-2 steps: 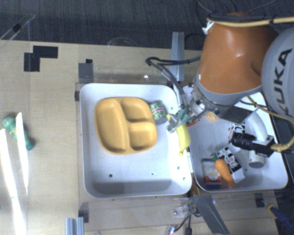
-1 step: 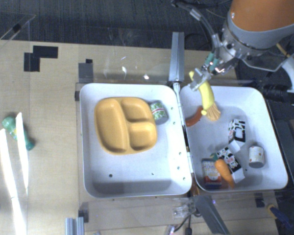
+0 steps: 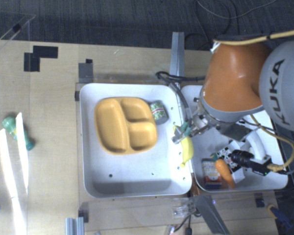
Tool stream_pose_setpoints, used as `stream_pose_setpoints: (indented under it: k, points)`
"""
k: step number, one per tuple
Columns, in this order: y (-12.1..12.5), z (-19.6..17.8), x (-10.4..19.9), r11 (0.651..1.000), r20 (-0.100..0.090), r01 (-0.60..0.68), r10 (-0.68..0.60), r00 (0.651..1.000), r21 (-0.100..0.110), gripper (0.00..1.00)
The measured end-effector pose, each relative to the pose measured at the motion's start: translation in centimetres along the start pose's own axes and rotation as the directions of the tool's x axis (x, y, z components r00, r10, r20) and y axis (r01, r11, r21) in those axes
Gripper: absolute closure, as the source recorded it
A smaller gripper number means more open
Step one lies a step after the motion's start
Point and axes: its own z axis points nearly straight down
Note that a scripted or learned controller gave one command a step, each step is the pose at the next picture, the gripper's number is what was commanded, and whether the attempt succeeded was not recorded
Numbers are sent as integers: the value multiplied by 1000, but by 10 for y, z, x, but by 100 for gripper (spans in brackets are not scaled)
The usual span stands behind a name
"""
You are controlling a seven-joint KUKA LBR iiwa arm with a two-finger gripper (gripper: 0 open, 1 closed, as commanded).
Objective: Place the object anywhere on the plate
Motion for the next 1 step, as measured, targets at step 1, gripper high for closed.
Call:
stream_pose_setpoints:
  k: [1]
  points:
    - [100,45,69,1000,-1,-19,19,1000,1,100]
